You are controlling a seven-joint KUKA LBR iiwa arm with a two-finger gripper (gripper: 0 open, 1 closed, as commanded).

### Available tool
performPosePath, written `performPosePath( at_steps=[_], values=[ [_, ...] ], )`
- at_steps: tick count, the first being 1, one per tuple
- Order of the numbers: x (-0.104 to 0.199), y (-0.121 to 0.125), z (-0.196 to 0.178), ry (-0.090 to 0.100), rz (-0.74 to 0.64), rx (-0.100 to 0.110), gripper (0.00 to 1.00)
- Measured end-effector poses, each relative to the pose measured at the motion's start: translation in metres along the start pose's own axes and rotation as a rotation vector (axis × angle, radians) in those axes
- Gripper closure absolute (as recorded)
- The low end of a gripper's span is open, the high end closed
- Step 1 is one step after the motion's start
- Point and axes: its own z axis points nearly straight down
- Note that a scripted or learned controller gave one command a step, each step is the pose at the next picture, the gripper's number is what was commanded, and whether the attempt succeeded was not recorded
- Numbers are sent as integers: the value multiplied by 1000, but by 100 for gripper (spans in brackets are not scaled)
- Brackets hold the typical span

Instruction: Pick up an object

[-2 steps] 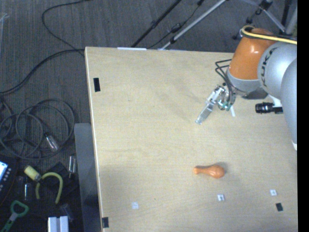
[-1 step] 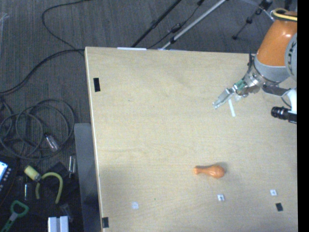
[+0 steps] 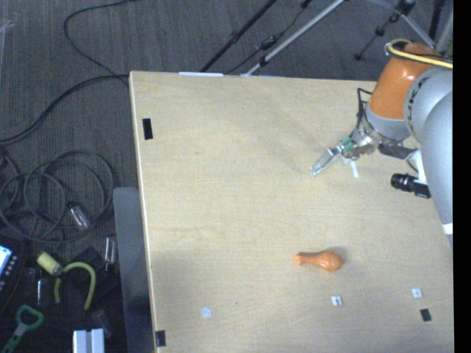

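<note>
1. The gripper (image 3: 335,160) sits in the upper right of the frame, over the bare bench top (image 3: 235,197). Its two pale fingers (image 3: 322,165) point down and to the left, spread apart in a narrow V, with nothing between them.
2. Behind it, the arm (image 3: 430,123) comes in from the right edge; its orange band (image 3: 397,79) lies just above the wrist, and grey links run down the right side.
3. An orange object (image 3: 320,259), bulb-shaped with a thin neck pointing left, lies flat on the bench in the lower right of the frame, well apart from the gripper and below it.
4. Small black and white marks (image 3: 336,300) dot the bench near its lower edge, and a black mark (image 3: 147,129) sits near its upper left corner.
5. Left of the bench, the dark floor carries coiled cables (image 3: 51,197) and a yellow-green tool (image 3: 73,278) at the lower left.
6. Light stand legs (image 3: 316,13) cross the floor at the top of the frame.
</note>
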Motion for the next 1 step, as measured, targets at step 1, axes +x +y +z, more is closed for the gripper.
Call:
performPosePath(
  at_steps=[1],
  values=[
    [0,2,-11,-5,-2,-1,100]
  ],
)
